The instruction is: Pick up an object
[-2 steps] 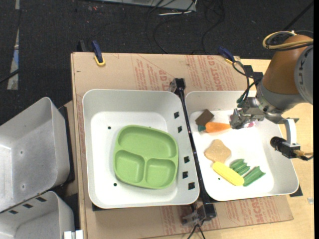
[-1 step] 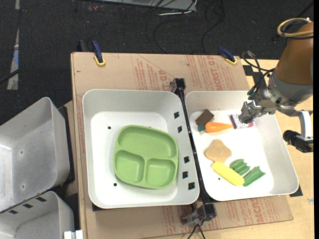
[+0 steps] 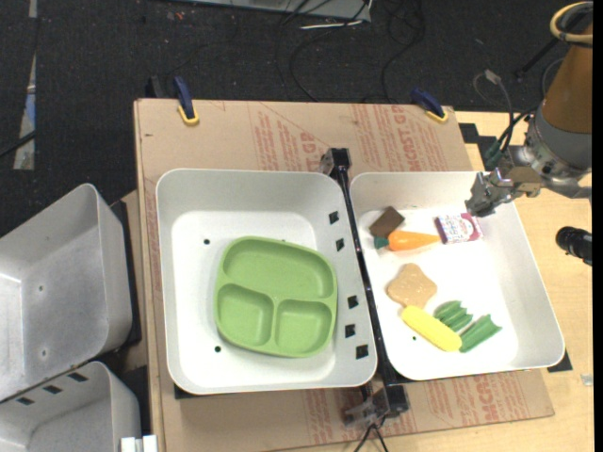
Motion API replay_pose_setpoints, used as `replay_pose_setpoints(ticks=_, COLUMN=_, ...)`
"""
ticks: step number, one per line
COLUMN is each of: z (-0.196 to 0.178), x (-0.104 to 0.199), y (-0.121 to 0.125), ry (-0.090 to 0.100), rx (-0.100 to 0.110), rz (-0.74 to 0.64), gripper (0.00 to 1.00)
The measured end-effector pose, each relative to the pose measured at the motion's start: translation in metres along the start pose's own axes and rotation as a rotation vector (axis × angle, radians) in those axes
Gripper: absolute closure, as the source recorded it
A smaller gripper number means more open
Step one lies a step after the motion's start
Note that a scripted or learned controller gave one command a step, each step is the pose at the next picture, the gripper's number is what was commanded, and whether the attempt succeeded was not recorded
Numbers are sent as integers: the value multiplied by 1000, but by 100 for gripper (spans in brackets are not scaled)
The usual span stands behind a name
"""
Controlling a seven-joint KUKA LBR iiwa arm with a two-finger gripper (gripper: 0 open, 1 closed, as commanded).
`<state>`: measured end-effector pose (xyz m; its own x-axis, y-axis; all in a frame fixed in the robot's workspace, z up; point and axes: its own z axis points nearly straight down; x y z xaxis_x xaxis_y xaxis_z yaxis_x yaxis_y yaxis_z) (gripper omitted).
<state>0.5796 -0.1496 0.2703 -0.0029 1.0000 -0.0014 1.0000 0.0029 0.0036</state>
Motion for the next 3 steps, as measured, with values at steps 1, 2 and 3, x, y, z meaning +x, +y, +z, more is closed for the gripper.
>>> replay_pose_setpoints(ticks=1, z=7, x=46, y=-19, ry=2, rx=6, rz=-2, gripper=100)
replay_pose_setpoints(ticks=2, z=8, x=88, y=-23, ry=1, rx=5, rz=-2, gripper=100)
replay_pose_setpoints(ticks=3, z=19, x=132, y=-28, ry=2, rx=5, rz=-3, gripper=100)
